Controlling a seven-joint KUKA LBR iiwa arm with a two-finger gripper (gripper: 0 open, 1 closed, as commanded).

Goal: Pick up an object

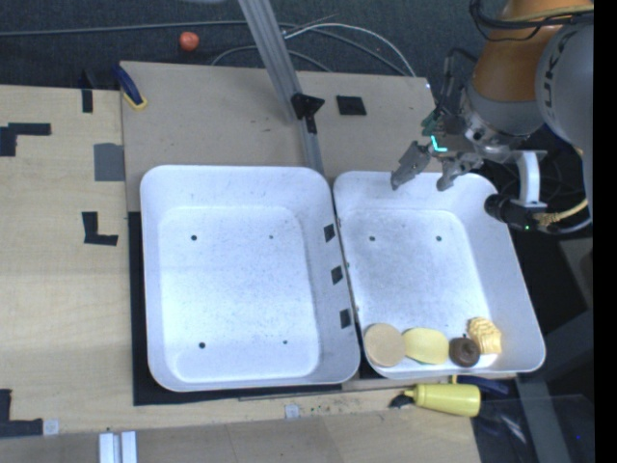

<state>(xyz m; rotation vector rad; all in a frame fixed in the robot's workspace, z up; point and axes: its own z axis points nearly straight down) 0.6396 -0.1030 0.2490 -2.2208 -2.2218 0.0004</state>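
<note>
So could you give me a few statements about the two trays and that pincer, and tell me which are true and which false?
1. The open two-finger pincer hangs over the far rim of the right shallow white bin. True.
2. The pincer grips the round tan disc. False: the disc lies in the right bin's near end, apart from it.
3. A pale yellow oval piece lies beside the disc. True.
4. The small dark brown round piece lies in the left shallow white bin. False: it is in the right one.
</note>
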